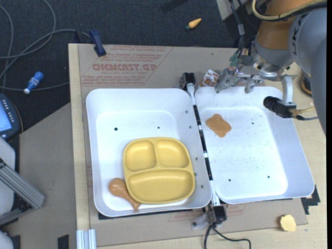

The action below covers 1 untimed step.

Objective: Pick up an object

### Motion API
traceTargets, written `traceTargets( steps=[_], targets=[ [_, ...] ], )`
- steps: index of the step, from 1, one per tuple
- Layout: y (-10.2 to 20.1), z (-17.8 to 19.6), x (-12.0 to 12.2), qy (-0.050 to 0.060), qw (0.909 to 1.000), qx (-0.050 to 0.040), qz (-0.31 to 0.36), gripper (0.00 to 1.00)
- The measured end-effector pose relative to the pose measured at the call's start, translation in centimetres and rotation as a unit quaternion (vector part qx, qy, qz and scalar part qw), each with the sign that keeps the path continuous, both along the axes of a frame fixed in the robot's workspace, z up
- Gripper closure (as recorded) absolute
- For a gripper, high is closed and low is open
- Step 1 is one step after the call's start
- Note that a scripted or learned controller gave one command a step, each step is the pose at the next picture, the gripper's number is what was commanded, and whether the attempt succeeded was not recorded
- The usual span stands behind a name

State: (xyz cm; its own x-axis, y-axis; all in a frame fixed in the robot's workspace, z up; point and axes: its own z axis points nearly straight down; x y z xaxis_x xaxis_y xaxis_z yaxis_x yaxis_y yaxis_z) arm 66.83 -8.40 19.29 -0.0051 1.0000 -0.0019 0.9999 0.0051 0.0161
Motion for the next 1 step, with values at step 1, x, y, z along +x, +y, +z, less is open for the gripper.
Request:
traceTargets(
  steps=[1],
  targets=[
    [2.59, -0.8, -1.57, 0.01, 1.0, 0.0015, -0.001, 0.0]
  ],
)
